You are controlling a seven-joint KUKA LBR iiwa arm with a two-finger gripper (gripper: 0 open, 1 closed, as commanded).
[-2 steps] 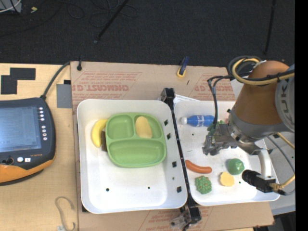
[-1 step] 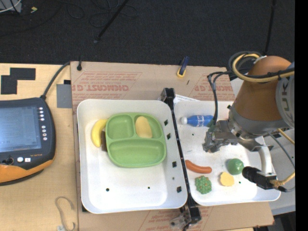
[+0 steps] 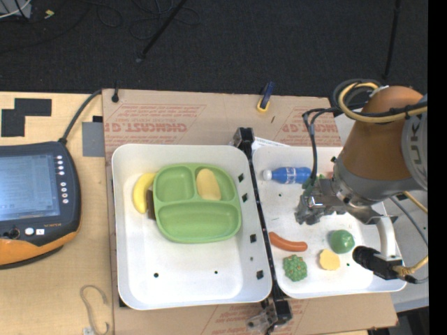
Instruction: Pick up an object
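White plastic forms two shallow bins set side by side on a brown cardboard sheet (image 3: 174, 117) that covers the table. In the left bin (image 3: 140, 271) lies a glossy green divided plate (image 3: 197, 204) with three compartments; a pale yellow oblong piece (image 3: 207, 183) sits in its upper right compartment, and a smooth yellow banana (image 3: 142, 191) lies against the plate's left edge, part of it tucked under the rim. The right bin (image 3: 286, 201) holds a small clear bottle with a blue label (image 3: 288, 175), an orange-red sausage-shaped toy (image 3: 288, 243), a knobbly green broccoli-like piece (image 3: 295, 268), a small yellow rounded piece (image 3: 330, 260) and a shiny green round fruit (image 3: 341, 241). The grey arm with its orange band (image 3: 377, 145) reaches in from the right, and its dark metal pincer (image 3: 311, 210) hangs low over the right bin, between the bottle and the sausage. Whether the pincer is spread or pressed together cannot be told, as cables and the wrist crowd it. A black-and-orange handheld screen unit (image 3: 31, 197) rests on the table at the left, cut off by the edge.
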